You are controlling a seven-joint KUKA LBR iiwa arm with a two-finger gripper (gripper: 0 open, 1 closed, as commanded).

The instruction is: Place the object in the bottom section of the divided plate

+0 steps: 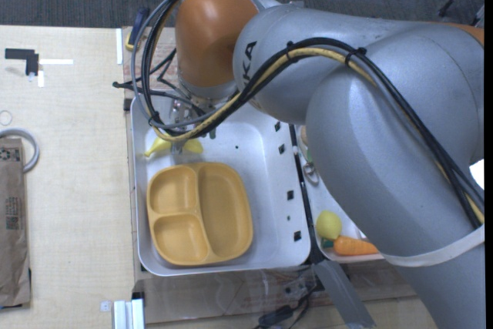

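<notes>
I hung low over the far end of the left bin (266, 166), my gripper (183, 119) tucked under the orange band (209, 35) of my wrist and wrapped in black and yellow cables (231, 100). My own bulk hid the jaws, so I could not tell whether they stood apart or together, nor whether they held anything.

The yellow banana (171, 146) lay on the bin floor just below my wrist, close to the bin's left wall and just beyond the far rim of the divided plate (200, 213). Part of it was covered by my cables; what showed was a pale yellow curve with a tapering tip pointing left.

The plate, mustard yellow with three sections, sat toward the near left of the bin, close to that wall and the near edge. To its right the white floor lay bare up to the divider between the bins.

In the right bin (350, 254), mostly under my arm, a yellow-green fruit (329, 225) and an orange carrot (356, 246) rested near the front edge.
</notes>
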